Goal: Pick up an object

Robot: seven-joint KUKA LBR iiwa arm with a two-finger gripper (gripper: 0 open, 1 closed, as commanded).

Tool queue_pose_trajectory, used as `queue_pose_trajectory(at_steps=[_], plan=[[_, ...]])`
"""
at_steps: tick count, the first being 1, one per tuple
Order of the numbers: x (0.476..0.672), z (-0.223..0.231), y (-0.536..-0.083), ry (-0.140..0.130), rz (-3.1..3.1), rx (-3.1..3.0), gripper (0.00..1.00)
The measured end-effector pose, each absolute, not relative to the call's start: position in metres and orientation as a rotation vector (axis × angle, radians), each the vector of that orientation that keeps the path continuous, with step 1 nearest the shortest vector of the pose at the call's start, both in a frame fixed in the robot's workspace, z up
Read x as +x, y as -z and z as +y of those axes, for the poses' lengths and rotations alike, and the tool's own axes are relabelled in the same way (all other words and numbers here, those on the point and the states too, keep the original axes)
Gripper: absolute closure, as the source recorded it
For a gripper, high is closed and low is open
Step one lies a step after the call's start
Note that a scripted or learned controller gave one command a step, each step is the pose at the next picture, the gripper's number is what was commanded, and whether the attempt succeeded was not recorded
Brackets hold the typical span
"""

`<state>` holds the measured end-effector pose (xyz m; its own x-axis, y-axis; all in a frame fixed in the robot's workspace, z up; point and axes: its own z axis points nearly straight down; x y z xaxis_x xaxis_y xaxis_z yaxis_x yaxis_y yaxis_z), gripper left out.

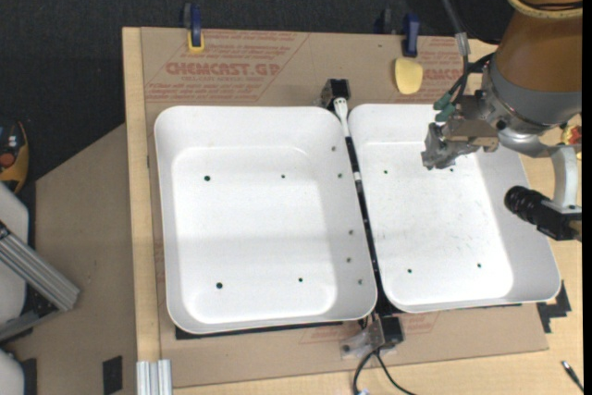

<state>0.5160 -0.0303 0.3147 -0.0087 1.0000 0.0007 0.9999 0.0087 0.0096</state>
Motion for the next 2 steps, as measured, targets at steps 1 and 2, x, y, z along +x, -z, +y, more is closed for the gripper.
queue_pose_trajectory(at_steps=[1, 2], plan=[[0.514, 0.005, -0.453, -0.022, 2.220, 2.206, 1.00], [0.556, 0.039, -0.344, 0.008, 2.229, 2.221, 1.00]])
